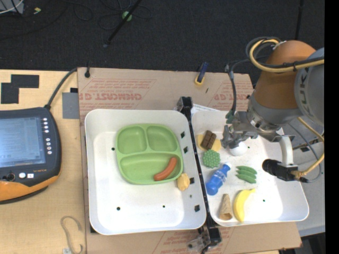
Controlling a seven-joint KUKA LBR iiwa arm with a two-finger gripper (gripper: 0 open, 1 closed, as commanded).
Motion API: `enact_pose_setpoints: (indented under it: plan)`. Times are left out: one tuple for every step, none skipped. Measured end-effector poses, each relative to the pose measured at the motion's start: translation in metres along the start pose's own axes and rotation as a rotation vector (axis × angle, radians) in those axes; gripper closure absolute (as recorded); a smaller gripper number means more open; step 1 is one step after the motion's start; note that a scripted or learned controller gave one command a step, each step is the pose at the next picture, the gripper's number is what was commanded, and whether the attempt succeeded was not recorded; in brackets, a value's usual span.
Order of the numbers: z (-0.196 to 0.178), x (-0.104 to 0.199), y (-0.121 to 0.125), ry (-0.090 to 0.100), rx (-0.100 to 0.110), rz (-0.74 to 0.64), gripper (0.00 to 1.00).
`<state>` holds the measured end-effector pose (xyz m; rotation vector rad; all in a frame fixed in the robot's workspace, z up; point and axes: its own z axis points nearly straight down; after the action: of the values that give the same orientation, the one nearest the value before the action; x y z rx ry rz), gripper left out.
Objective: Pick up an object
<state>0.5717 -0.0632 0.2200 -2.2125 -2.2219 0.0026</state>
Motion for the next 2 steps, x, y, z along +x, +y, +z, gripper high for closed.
enact_pose_setpoints:
  plan:
    - [-0.003, 0.026, -0.017, -0.001, 0.000, 0.002, 1.00]
    - [-0.014, 0.023, -0.001, -0.003, -0.004, 0.003, 1.00]
